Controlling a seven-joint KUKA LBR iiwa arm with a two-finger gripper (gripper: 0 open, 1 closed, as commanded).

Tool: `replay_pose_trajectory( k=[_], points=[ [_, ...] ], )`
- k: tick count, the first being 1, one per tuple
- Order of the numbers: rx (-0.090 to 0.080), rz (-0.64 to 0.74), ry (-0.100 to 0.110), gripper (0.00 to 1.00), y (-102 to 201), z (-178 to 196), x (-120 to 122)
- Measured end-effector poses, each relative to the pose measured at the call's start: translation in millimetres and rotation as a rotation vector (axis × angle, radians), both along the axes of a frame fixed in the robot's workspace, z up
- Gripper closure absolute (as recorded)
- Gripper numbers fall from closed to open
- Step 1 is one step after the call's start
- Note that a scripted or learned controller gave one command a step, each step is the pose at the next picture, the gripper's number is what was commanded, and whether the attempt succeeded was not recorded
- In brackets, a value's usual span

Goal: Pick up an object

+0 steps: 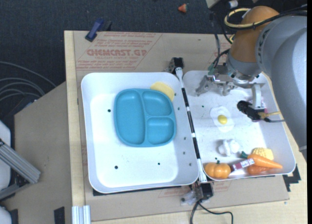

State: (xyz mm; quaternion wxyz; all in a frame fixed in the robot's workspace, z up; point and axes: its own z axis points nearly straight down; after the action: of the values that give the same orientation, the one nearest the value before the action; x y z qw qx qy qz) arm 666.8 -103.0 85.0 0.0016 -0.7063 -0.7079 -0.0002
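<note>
My gripper (213, 89) hangs over the far end of the right bin (204, 140), open, with nothing between its fingers. A toy fried egg (222, 119) lies just in front of it, apart from the fingers. Nearer the front of this bin are a small white object (228, 146), an orange pumpkin-like toy (217, 170), a carrot (263, 162), a piece of corn (261, 152) and a small red-and-white item (239, 166).
The left bin (97, 145) holds a blue divided plate (144, 116) with a yellow object (164, 89) behind its far right corner. The grey arm (282, 57) stretches over the right bin's right side. A blue item (96, 29) lies beyond the bench.
</note>
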Motion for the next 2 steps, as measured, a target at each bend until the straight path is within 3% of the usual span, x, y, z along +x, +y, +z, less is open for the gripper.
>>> replay_pose_trajectory(
  k=[1,2],
  points=[
    [-0.002,-0.002,0.0,0.0,-26,0,-45],
    [-0.002,-0.001,-0.003,0.0,-14,0,0]
  ],
)
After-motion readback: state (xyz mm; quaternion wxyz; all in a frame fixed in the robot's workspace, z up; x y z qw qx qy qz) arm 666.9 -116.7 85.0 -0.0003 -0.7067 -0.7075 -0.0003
